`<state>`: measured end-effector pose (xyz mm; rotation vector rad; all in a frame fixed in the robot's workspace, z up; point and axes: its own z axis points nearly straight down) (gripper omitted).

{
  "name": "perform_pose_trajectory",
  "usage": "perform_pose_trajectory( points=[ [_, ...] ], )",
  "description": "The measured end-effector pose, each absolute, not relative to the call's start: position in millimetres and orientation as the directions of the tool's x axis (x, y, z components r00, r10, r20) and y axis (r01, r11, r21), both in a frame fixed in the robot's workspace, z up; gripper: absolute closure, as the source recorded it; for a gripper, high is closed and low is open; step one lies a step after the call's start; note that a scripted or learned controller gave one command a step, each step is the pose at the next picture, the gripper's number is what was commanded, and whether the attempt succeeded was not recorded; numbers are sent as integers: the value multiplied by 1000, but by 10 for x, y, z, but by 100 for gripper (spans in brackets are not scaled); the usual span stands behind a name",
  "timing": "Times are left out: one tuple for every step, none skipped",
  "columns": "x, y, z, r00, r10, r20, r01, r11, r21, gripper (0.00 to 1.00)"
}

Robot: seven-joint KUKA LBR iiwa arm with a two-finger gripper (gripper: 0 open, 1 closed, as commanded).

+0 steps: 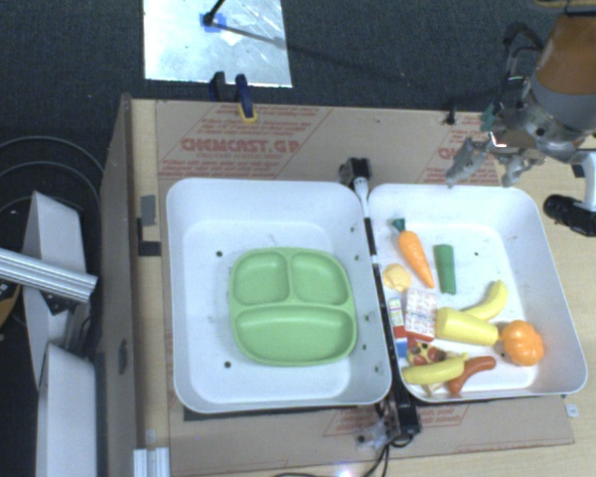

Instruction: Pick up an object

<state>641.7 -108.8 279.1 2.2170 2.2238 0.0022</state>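
You have 1 gripper (489,164), fingers spread, holding nothing, above the right bin (546,241); carrot (413,253), 2 bananas (489,300), orange (521,342) inside.

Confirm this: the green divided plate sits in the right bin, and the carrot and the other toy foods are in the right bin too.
Wrong on the plate. The camera view shows the green divided plate in the left bin, not the right. The carrot and the other toy foods are in the right bin, as you said.
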Motion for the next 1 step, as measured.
perform_pose_trajectory(
  points=[
    [6680,-964,1647,-7,1000,1,1000,7,-5,0]
  ],
)
